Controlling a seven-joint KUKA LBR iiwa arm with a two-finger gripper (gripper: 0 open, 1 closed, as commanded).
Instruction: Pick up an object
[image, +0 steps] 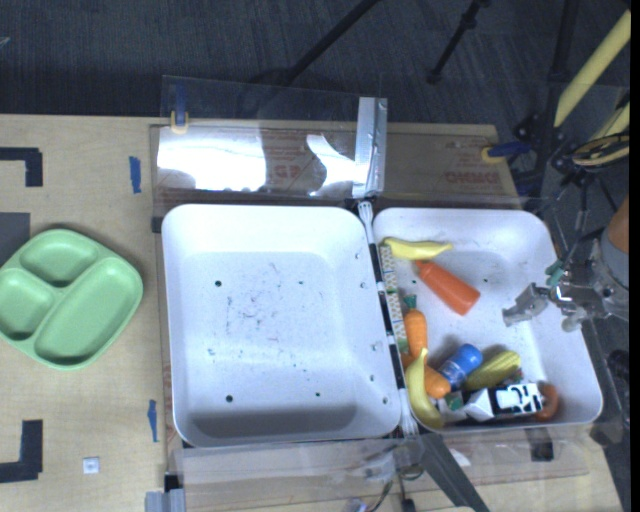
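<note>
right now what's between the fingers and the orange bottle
Only bare white floor of the right bin lies between the gripper and the orange bottle, seen from the overhead camera.

dark carpet floor (300, 40) up top, light wooden bench (70, 150) below, clear plastic panel (260, 150) catching glare

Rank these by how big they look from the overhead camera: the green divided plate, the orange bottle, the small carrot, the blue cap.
1. green divided plate
2. orange bottle
3. small carrot and blue cap: these look too alike to rank, and the cap is partly hidden by its neighbours.
</note>
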